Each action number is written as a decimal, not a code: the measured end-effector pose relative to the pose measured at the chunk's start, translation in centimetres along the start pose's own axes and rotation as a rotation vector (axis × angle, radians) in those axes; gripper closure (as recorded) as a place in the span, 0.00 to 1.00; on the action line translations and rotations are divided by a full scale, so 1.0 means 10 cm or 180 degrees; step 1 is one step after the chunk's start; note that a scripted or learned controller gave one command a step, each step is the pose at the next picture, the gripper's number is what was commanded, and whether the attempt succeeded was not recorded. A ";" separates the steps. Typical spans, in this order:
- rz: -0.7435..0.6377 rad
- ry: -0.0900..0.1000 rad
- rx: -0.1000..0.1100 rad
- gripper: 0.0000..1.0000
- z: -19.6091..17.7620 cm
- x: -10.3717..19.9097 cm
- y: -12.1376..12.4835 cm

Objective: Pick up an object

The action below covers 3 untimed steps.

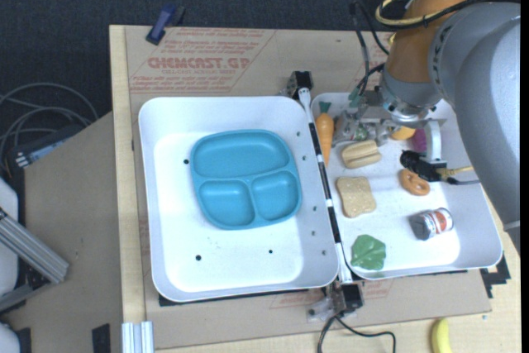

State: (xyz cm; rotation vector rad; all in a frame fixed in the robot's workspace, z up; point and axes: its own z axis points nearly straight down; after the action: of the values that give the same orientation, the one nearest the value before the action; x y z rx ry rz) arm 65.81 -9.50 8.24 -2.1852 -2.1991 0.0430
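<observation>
My gripper [361,128] hangs low over the back of the right bin [467,240], just above a tan bread roll [361,154]. An orange carrot [324,129] lies to its left against the bin wall. Also in this bin are a square piece of toast [355,196], a green leaf [369,251], a small can [431,223] on its side and an orange ring-shaped piece [415,183]. A purple item [421,137] and a yellow item [403,132] are partly hidden behind the wrist. I see nothing held.
The left bin [157,145] holds a blue divided plate [245,178]. A yellow object [440,336] lies on the bench at the front right, and a blue object [164,23] at the bench's back left corner. The arm covers the right bin's far right.
</observation>
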 end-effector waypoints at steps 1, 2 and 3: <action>0.0016 -0.0020 -0.0093 0.00 -0.02 -0.65 -0.05; 0.0018 -0.0028 -0.0152 0.00 -0.03 -0.47 0.08; 0.0014 -0.0037 -0.0178 1.00 -0.17 -0.47 0.10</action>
State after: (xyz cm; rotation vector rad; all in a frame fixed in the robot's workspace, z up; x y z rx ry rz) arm 66.89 -14.18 9.81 -2.2240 -2.2281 -0.0058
